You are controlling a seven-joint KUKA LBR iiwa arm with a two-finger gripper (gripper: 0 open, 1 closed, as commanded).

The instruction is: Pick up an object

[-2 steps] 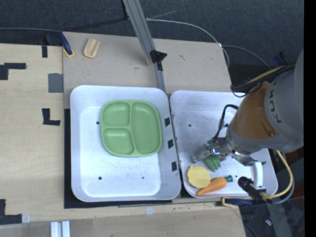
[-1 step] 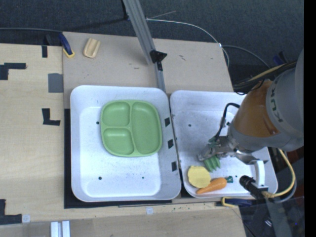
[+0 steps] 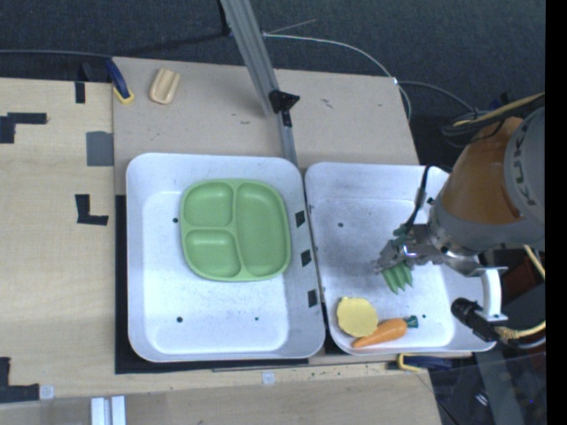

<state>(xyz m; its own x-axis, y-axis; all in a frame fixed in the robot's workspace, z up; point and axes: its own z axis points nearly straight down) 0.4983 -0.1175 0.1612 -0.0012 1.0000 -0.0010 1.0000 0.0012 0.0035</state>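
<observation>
Gripper down on the green one!
The gripper [image 3: 396,259] sits right over a green ribbed object [image 3: 400,277]; grip state unclear, lift undone. Carrot [image 3: 381,332] lies below.

The tan surface [image 3: 354,122] carries two white bins side by side, the left bin [image 3: 142,264] and the right bin [image 3: 354,180], plus a small beige block [image 3: 164,86] near its far left corner.

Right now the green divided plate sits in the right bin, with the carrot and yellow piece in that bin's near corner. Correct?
Not quite. The camera view shows the green divided plate in the left bin. The carrot and yellow piece do lie in the right bin's near corner.
</observation>
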